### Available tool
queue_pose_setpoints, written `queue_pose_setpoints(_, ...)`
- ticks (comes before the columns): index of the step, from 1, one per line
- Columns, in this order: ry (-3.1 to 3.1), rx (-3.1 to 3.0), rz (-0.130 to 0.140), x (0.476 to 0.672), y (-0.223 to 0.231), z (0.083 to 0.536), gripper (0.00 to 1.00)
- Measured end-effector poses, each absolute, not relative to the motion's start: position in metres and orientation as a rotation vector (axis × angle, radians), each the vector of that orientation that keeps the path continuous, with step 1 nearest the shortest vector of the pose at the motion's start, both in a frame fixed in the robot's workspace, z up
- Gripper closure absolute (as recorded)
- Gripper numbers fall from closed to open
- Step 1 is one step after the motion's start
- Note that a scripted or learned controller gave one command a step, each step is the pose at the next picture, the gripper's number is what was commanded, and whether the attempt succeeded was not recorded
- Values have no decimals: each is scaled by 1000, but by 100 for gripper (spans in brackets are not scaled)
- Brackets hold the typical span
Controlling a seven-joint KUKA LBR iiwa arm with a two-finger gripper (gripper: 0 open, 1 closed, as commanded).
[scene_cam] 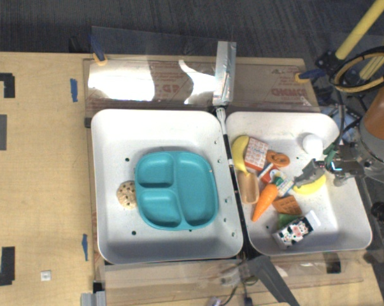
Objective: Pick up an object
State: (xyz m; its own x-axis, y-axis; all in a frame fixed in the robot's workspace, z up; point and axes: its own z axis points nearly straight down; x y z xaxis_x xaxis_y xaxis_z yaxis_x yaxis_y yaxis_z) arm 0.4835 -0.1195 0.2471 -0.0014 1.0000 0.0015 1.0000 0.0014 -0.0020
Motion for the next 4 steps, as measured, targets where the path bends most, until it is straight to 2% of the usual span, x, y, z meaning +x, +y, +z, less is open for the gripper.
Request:
queue_pose_setpoints(1,-2269,-2177,-5,480,-98,104,0)
queue_pose_setpoints(2,-2272,-2185,-8,482,-100,116,100)
queue_pose_setpoints(3,-2271,-2184,-7,482,-100,115,0)
queue_pose_setpoints(4,-2284,-2180,-11,484,-109,92,0)
